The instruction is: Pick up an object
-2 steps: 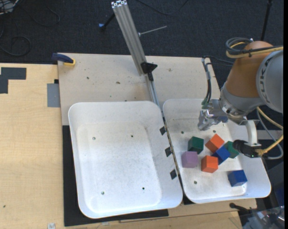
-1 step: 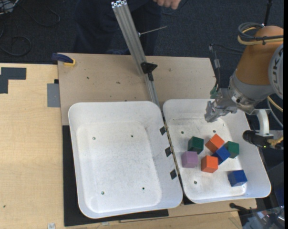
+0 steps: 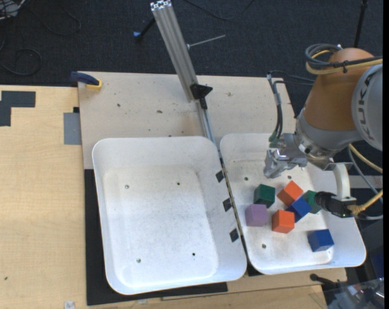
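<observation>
My gripper [image 3: 274, 167] hangs over the far part of the right bin [image 3: 349, 255], just above and behind the blocks. Nearest to it is a dark green block [image 3: 265, 194], a little below it in the view. Beside that lie an orange block [image 3: 290, 191] and a blue block [image 3: 301, 207], touching each other. A purple block [image 3: 257, 215] and a second orange block [image 3: 283, 221] sit closer to the front. Another blue block [image 3: 321, 239] lies alone at the front right. I see nothing in the gripper.
The left bin [image 3: 117, 166] lies beside the right one, with black clips [image 3: 226, 203] along the shared rim. An aluminium bar [image 3: 178, 50] slants up from the bench behind the bins. A small blue and yellow clamp [image 3: 86, 79] sits at the bench's far left corner.
</observation>
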{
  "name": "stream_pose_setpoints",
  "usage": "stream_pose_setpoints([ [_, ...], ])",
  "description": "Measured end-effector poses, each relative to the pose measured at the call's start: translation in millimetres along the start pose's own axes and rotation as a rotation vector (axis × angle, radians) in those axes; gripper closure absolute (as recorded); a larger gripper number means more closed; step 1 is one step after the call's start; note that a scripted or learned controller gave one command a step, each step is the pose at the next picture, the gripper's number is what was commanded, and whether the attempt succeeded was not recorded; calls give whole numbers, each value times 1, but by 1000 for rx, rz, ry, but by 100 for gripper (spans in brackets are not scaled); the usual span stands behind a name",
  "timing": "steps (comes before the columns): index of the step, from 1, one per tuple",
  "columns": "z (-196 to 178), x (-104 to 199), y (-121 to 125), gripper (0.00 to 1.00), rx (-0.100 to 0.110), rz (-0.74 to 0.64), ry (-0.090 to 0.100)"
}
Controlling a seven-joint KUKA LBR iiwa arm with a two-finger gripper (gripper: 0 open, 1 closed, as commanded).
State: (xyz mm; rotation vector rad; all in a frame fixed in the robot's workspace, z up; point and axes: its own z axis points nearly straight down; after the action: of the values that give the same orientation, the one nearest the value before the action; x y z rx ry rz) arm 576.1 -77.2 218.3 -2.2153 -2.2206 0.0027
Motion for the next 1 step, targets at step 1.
stream_pose_setpoints([
  [1, 1, 50, -11, 100, 0, -1, 0],
])
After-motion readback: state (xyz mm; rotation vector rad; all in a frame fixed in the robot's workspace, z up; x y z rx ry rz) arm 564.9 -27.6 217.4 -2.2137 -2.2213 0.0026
